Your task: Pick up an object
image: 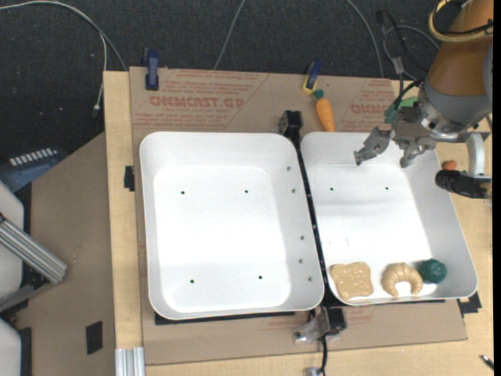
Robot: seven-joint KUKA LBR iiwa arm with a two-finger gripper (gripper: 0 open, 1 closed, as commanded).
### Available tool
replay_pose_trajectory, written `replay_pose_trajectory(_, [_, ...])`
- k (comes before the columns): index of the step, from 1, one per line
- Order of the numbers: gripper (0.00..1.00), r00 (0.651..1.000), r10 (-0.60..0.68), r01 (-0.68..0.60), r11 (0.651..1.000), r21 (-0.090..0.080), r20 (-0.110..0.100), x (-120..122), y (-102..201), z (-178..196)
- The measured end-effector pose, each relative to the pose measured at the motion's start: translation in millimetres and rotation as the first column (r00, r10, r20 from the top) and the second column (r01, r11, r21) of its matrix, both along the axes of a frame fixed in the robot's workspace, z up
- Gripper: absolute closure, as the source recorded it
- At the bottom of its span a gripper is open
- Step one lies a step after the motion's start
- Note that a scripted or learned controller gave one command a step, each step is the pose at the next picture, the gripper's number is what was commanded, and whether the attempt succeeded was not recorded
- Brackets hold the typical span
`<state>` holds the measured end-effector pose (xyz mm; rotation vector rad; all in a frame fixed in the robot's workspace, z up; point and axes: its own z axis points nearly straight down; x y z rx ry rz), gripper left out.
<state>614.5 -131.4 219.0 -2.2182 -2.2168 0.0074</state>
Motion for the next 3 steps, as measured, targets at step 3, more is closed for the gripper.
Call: replay_pose_trajectory(3, [0.0, 1.0, 0.001, -0.001, 1.0, 0.0, 0.002, -8.9, -0.8, -115.4])
